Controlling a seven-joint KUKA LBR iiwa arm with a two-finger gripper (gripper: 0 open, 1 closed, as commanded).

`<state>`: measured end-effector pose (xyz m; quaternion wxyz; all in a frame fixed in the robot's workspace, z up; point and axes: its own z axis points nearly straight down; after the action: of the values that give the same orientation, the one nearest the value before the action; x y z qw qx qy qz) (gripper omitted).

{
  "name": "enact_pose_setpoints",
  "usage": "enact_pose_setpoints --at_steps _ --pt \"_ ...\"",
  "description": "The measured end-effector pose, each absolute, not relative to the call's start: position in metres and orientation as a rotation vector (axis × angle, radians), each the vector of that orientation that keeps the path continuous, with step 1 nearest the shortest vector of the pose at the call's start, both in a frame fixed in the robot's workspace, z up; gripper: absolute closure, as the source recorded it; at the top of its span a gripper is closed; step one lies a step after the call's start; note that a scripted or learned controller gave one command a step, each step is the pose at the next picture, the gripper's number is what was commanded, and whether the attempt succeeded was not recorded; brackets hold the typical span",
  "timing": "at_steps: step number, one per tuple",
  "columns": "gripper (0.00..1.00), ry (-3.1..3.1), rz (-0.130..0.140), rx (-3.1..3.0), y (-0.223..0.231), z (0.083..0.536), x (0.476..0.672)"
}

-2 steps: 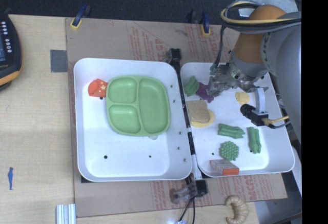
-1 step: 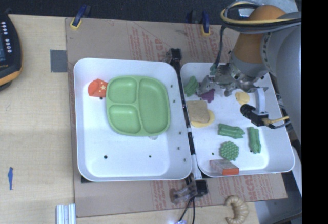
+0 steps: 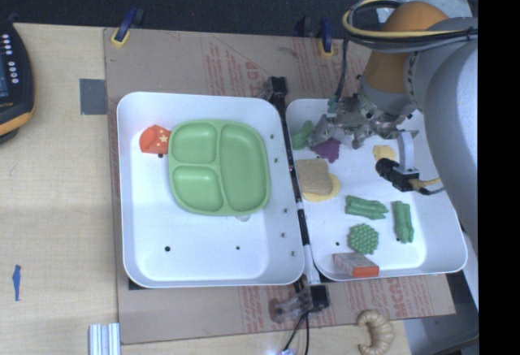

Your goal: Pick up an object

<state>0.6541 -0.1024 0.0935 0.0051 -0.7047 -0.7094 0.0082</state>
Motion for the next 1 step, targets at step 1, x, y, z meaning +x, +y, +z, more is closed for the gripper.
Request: enact_pose_setpoints --at_steps 1 --pt "0.0 -2.222 0.027 -2.209 -0.1017 0.0938 0.6536"
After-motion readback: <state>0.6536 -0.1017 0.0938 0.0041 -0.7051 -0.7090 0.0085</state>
